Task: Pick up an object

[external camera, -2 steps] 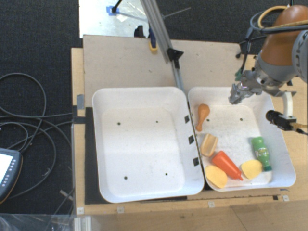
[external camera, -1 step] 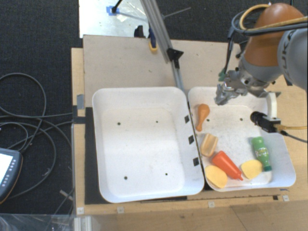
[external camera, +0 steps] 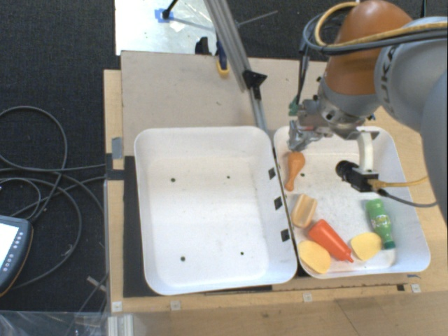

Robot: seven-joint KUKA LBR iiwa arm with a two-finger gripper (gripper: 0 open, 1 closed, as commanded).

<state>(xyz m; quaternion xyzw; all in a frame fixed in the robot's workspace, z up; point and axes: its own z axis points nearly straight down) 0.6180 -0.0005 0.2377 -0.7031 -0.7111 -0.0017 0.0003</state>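
My gripper (external camera: 300, 143) hangs over the far left corner of the right bin (external camera: 408, 187). An orange carrot (external camera: 294, 169) sits directly under it, its wide end touching the gripper's tip and its point aimed at the bin's front. The wrist hides whether the carrot is gripped. Further front in the same bin lie a tan bread piece (external camera: 304, 210), a red-orange cone (external camera: 330, 240), two yellow pieces (external camera: 315, 256) (external camera: 365, 245) and a green bottle (external camera: 380, 221).
The left bin (external camera: 203, 133) stands beside the right one, with a divider edge with black clips (external camera: 278, 203) between them. A grey pole (external camera: 231, 37) slants down at the back. Cables lie on the floor to the left (external camera: 42, 180).
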